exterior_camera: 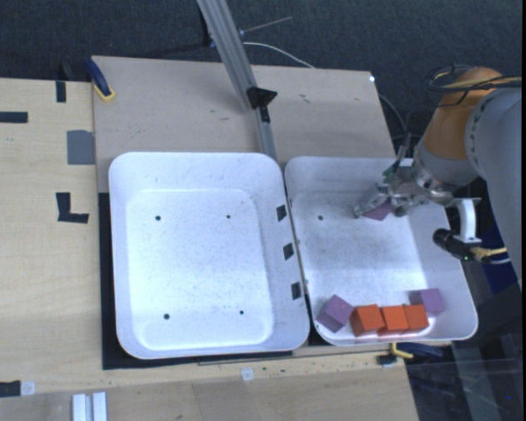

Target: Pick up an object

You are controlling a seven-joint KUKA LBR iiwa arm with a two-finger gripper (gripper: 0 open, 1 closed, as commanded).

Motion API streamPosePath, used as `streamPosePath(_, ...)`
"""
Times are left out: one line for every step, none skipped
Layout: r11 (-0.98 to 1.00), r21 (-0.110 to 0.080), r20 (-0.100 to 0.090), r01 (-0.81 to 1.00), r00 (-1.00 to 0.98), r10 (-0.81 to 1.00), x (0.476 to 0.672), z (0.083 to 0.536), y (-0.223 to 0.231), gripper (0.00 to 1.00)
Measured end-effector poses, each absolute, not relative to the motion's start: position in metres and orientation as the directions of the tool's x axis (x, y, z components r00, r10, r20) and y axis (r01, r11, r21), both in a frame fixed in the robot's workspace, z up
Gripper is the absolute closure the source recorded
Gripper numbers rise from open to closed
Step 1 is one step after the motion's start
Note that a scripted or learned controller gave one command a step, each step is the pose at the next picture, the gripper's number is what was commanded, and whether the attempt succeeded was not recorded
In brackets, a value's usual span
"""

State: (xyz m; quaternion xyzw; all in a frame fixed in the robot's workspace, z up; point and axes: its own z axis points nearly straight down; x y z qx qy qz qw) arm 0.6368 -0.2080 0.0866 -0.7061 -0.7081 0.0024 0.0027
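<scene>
My gripper (382, 205) is over the upper right part of the right bin (351, 244), reaching in from the right. A small purple block (378, 212) shows between its fingers, and the fingers are shut on it. Along the right bin's front wall lie a purple block (337, 310), three orange blocks (391, 319) in a row, and another purple block (432, 300). These lie well in front of the gripper.
The left bin (197, 253) stands beside the right one, their rims touching. A slanted metal rail (232, 51) comes down from the back to the gap between the bins. The grey arm with its orange band (451, 125) fills the right side.
</scene>
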Motion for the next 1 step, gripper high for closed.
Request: streamPosePath(0.004, -0.003, -0.002, 1.000, -0.004, 1.000, 0.6381, 0.1016, -0.2079, 1.00)
